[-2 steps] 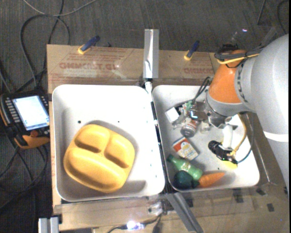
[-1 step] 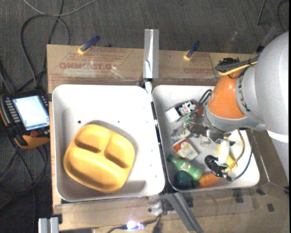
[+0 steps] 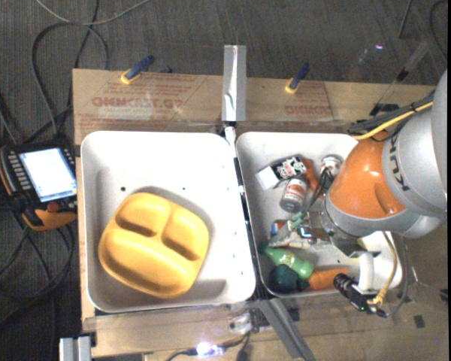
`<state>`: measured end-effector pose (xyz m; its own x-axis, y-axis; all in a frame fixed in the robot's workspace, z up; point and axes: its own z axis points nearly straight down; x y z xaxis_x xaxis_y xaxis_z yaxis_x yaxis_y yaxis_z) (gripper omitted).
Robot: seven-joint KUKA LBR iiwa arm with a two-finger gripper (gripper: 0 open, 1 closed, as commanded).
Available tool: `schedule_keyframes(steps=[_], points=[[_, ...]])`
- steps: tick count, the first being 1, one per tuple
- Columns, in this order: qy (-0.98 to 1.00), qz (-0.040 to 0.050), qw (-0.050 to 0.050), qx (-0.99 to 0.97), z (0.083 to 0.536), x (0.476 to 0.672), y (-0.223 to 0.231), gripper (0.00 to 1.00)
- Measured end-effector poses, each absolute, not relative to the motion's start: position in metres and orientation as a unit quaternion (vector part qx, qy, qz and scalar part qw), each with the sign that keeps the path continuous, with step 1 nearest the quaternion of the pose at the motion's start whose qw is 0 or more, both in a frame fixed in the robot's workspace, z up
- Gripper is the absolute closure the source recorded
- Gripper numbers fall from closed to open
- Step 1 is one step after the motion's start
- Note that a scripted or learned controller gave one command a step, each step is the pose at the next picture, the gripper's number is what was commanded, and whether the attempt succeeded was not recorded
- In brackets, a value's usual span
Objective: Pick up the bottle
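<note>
Green bottle lying on its side near the front edge of the right bin, among clutter. Gripper just above it, under the orange band; finger state impossible to tell.

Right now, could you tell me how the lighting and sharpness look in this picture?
Camera view: lit evenly; the left bin shows only soft shadows beside the yellow tray; a bright glare spot sits at the bottom edge; small items around the bottle look slightly soft.

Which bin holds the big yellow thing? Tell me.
The left bin: the yellow tray lies alone in it, while the right bin holds small clutter, with the arm above.
</note>
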<state>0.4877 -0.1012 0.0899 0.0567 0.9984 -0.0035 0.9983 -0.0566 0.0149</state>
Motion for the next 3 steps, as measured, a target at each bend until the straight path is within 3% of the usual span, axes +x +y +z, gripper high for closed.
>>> schedule_keyframes(steps=[1, 2, 3], points=[[0.760, 0.0015, 0.007, 0.650, 0.090, 0.487, -0.099, 0.00], [0.760, 0.0025, 0.006, 0.649, 0.099, 0.487, -0.097, 1.00], [0.761, -0.0014, -0.001, 0.649, 0.155, 0.523, -0.104, 1.00]])
